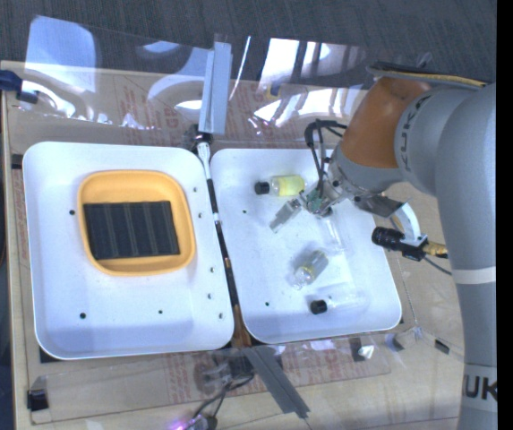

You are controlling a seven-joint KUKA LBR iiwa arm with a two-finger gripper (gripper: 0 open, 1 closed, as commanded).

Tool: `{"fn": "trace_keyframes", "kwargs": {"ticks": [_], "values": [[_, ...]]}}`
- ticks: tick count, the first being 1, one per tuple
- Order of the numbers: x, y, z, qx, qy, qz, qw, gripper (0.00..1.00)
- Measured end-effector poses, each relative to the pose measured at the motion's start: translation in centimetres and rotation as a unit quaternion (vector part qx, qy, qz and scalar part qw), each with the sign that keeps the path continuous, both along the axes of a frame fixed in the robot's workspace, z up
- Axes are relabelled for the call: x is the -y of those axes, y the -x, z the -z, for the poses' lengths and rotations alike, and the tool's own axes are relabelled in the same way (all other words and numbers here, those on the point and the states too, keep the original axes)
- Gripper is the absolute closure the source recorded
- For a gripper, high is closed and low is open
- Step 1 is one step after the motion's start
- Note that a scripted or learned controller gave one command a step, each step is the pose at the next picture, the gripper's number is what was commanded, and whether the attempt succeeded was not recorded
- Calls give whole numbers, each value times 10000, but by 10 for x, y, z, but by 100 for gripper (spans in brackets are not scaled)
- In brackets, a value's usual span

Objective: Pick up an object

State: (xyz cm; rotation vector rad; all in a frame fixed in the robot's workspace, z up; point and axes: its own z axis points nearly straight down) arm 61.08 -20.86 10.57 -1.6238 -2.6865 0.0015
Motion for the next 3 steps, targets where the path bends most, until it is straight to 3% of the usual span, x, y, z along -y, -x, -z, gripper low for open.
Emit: {"fn": "trace_keyframes", "kwargs": {"ticks": [1, 2, 3], "values": [[2, 108, 15, -8, -10, -250, 9997, 0], [-7, 37, -43, 11, 1, -909, 9959, 0], [-25, 5, 14, 12, 1, -1451, 9894, 0]]}}
